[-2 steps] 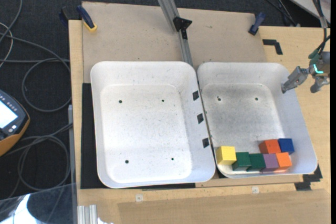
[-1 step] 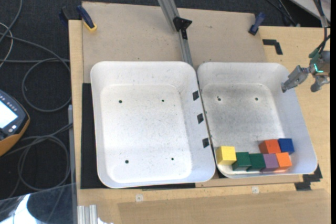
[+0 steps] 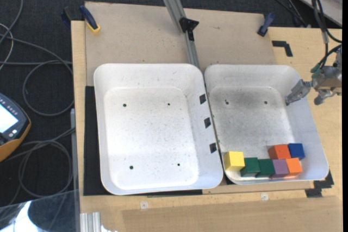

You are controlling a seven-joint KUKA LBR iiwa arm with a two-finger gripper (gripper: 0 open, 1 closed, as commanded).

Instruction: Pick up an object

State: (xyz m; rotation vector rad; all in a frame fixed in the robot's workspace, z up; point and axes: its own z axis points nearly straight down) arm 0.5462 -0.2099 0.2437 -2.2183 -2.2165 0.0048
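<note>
**Visitor:** Where does it stand now?

**Technician:** The gripper point(image 3: 309, 91) hangs over the upper right rim of the right bin point(image 3: 247, 70), jaws spread apart with nothing between them. The blocks sit well apart from it, huddled in the bin's near corner: a yellow block point(image 3: 235, 160), two green blocks point(image 3: 258, 166), a purple block point(image 3: 280, 167), two orange blocks point(image 3: 287, 158) and a blue block point(image 3: 296, 150).

**Visitor:** Which would you go for?

**Technician:** The yellow one, I'd judge. It sits at the end of the cluster with its left side free. Come straight down and close across its free sides.

**Visitor:** Any long axis to line up on?

**Technician:** The blocks look like cubes; the cluster itself runs along the bin's near wall. The left bin point(image 3: 109, 76) lies beside it on the worktop point(image 3: 136, 24).
</note>
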